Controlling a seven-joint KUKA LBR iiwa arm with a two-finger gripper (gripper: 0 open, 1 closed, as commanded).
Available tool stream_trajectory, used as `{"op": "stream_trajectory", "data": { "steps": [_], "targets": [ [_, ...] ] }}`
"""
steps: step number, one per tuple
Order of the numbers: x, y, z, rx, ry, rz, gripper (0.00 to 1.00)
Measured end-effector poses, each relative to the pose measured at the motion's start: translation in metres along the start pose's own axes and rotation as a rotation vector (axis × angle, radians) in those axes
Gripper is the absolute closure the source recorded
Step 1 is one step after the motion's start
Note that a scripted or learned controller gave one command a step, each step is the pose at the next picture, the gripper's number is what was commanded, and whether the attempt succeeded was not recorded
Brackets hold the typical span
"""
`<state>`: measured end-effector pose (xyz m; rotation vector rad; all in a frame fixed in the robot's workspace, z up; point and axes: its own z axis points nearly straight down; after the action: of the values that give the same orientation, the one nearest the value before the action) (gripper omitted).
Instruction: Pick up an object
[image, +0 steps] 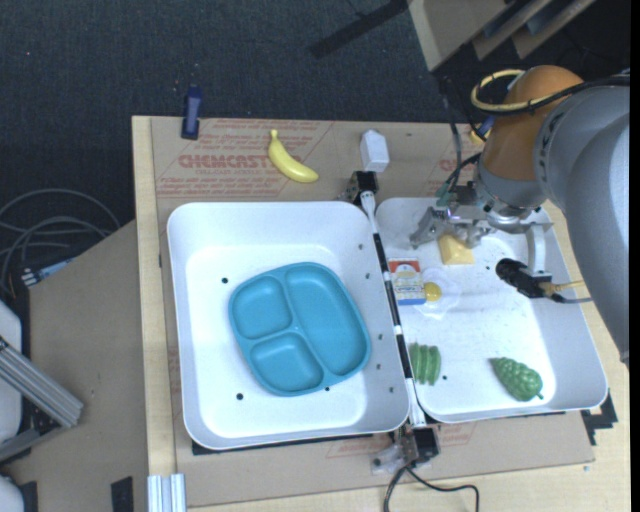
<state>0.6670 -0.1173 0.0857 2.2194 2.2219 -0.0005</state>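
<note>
My gripper (447, 226) hangs low over the back left part of the right bin (560, 340), under the grey arm with its orange band (520, 140). A pale yellow block (459, 251) lies right at the gripper's tip, touching or nearly touching it; I cannot tell whether it is held. Further left in that bin lie a small red and white packet (405, 281) and a little yellow piece (431, 293) on clear plastic. Near the front of the bin are a green ridged vegetable (425, 363) and a green bumpy bunch (517, 378).
The left bin (200, 250) holds a blue divided plate (298, 328). Behind the bins, on the cardboard, lie a yellow banana (290, 160), a white item (375, 150) and a small blue item (191, 112). A black part (515, 274) juts over the right bin beside the arm.
</note>
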Motion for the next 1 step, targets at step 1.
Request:
{"op": "stream_trajectory", "data": {
  "steps": [1],
  "targets": [
    [-0.0004, 0.0023, -0.0133, -0.007, -0.003, -0.001, 1.0]
  ]
}}
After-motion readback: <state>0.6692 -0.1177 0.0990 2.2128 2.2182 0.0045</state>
